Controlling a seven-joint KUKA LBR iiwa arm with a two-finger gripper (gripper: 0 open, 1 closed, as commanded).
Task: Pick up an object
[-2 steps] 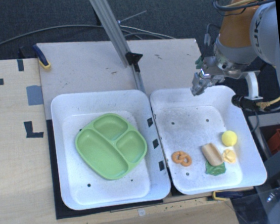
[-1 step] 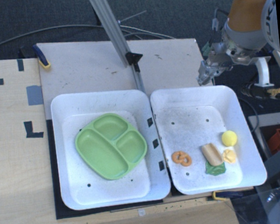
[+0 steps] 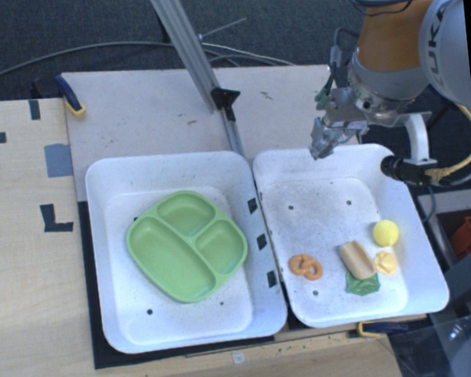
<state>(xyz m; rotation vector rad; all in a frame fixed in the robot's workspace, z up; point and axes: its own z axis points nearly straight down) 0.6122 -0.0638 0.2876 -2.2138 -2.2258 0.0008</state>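
White right bin [image 3: 404, 199] holds our candidates: pretzel [image 3: 306, 266], toy hot dog [image 3: 357, 258] on a green leaf [image 3: 364, 285], yellow ball [image 3: 385, 232]. Gripper [image 3: 322, 148] hangs over that bin's far rim, carrying nothing; finger spread we can't tell. Green divided plate [image 3: 188, 244] sits in left bin [image 3: 107, 239].

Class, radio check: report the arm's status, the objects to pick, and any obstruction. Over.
Gripper above right bin's far rim, holding nothing visible. Pretzel, bread roll, yellow ball lie near front. Nothing blocking them.
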